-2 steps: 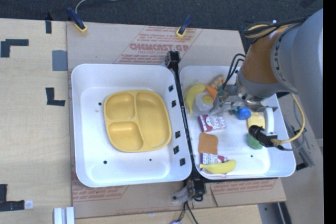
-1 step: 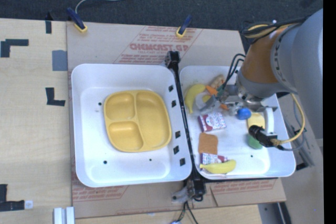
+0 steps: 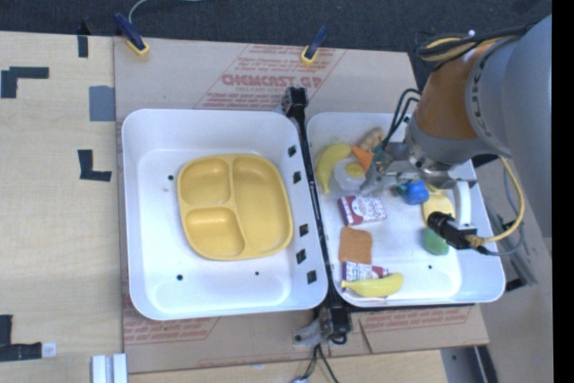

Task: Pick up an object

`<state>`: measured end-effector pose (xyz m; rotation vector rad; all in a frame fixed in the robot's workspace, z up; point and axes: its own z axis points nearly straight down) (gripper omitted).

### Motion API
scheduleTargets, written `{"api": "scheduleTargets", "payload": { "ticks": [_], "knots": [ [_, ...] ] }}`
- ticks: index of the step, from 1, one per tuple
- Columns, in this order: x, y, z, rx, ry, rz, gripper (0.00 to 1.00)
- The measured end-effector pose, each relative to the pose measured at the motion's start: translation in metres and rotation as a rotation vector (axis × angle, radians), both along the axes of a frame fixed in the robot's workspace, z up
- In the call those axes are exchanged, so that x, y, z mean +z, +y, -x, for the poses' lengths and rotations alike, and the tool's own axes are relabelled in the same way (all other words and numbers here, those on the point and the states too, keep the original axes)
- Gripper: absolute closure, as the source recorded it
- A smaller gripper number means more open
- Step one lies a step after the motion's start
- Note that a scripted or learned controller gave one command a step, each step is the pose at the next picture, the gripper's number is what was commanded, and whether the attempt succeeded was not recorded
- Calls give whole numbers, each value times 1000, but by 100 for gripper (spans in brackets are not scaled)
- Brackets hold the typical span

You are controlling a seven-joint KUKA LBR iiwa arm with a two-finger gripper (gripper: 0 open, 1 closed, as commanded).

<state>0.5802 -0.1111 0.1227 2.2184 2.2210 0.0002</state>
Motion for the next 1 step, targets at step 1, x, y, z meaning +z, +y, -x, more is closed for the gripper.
{"api": "scheduleTargets", "payload": {
  "ticks": [1],
  "knots": [
    [0,0,0,0,0,0,0]
  ]
}}
